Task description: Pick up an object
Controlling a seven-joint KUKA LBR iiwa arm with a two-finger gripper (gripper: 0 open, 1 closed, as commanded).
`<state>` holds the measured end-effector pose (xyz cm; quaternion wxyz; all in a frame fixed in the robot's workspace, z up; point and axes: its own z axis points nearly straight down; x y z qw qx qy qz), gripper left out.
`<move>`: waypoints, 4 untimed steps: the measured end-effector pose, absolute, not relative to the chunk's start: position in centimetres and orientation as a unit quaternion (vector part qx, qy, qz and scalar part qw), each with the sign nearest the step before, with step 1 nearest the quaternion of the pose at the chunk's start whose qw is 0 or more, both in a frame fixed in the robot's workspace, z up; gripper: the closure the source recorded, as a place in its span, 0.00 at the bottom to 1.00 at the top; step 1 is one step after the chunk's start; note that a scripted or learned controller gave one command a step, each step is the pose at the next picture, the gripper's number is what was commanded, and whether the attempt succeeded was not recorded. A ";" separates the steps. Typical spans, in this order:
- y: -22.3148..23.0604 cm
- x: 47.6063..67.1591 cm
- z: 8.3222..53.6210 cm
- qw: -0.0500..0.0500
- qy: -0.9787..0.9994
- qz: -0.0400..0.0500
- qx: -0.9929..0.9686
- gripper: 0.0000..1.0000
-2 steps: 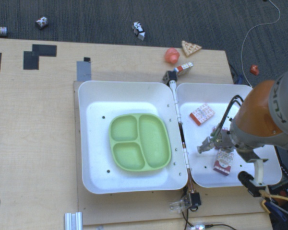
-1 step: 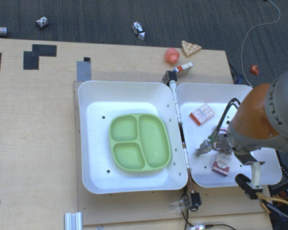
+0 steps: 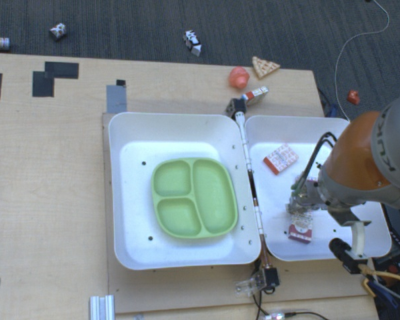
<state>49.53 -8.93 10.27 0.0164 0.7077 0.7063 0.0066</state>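
Jaws (image 3: 300,205) over right white bin (image 3: 320,129), wood bench (image 3: 47,199), dk carpet (image 3: 153,12).

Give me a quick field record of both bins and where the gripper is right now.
left bin: holds a green three-compartment plastic tray
right bin: holds a red-and-white patterned flat packet and a small red-and-white box
gripper: low over the right bin, just above the small box
grasp: cannot tell
bench beyond bins: red ball, pizza-slice toy
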 end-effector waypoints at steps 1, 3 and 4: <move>-8.9 49.5 10.2 0.016 0.706 0.006 0.708 0.00; -8.9 49.5 10.3 0.016 0.707 0.006 0.707 1.00; -8.8 49.5 10.2 0.016 0.707 0.006 0.707 0.00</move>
